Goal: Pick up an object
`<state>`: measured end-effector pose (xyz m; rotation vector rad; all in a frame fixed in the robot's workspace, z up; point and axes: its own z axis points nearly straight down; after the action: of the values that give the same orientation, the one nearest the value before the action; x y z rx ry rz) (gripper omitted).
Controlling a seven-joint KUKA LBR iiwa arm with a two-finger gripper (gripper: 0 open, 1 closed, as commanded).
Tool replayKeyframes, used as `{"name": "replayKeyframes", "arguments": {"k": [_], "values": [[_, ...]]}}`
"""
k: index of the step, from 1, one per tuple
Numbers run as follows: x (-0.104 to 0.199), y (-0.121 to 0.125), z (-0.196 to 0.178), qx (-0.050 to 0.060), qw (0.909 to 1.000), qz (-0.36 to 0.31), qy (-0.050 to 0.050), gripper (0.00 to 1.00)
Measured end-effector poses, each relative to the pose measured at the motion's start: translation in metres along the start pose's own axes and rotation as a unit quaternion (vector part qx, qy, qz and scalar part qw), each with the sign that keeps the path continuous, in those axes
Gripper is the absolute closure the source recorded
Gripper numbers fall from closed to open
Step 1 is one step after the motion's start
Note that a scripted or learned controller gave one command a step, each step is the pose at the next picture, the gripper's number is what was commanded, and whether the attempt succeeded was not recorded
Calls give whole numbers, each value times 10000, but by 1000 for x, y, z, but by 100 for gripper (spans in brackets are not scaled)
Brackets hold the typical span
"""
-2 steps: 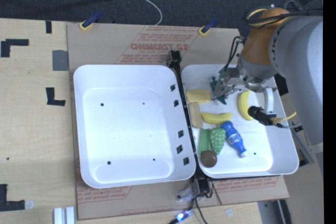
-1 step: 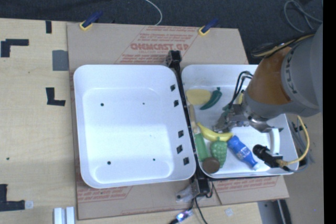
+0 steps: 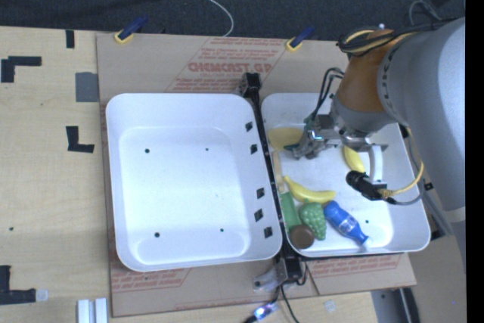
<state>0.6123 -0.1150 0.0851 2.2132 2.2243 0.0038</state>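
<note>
My gripper [image 3: 305, 146] hangs low over the back part of the right bin [image 3: 404, 234], next to a pale yellow object [image 3: 283, 138] by the bin's left wall. A yellow piece [image 3: 353, 158] lies just to the gripper's right. In front of it lie a yellow banana [image 3: 307, 191], a long green object [image 3: 290, 209], a bumpy green object [image 3: 313, 222], a blue bottle [image 3: 345, 222] and a brown round thing [image 3: 302, 237]. I see nothing lifted by the gripper.
The left bin [image 3: 181, 178] stands beside the right one, with a black clip-lined divider [image 3: 261, 163] between them. The grey arm with its orange band [image 3: 363, 79] and black cables [image 3: 370, 185] covers the right bin's far right side.
</note>
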Motion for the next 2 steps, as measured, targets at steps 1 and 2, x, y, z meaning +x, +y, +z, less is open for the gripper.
{"name": "replayKeyframes", "arguments": {"k": [1,2], "values": [[18,38,1,18,10000,3,3,100],[21,31,-7,32,10000,22,1,100]]}}
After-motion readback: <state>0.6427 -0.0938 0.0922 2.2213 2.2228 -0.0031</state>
